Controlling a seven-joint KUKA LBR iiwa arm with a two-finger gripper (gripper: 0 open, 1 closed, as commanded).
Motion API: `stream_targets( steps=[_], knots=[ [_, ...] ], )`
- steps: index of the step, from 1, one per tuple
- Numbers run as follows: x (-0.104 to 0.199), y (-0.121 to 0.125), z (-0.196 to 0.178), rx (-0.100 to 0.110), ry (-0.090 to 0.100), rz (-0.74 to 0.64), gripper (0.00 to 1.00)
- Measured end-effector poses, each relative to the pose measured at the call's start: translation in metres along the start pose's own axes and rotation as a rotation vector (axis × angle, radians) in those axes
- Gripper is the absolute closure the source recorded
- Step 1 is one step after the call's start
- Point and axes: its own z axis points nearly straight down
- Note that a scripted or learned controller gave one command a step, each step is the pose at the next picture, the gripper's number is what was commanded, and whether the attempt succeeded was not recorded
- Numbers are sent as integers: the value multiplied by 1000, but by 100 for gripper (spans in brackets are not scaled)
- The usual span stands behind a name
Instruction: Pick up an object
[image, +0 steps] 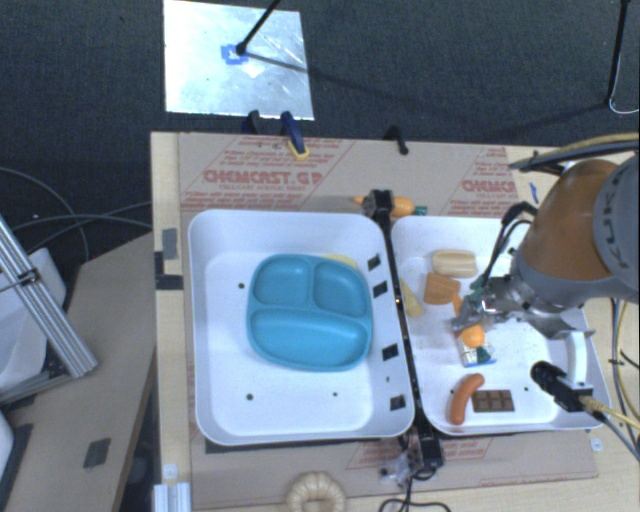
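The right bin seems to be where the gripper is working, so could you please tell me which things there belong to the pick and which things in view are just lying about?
Candidates for the pick:
- orange item at the gripper
- bread roll
- tan block
- sausage
- brown chocolate piece

Lying about:
- blue divided plate in the left bin
- braided ring in front of the bins

A robotics lab: two white bins sit on a cardboard sheet clamped to a bench; dark carpet lies around it; loose cables trail across the floor; an aluminium frame stands at the left
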Motion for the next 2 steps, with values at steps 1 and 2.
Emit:
stream_targets(
  steps=[1, 2],
  knots=[
    [6, -1, -62, -2, 0, -3, 100],
    [6, 1, -78, 2, 1, -2, 100]
  ],
)
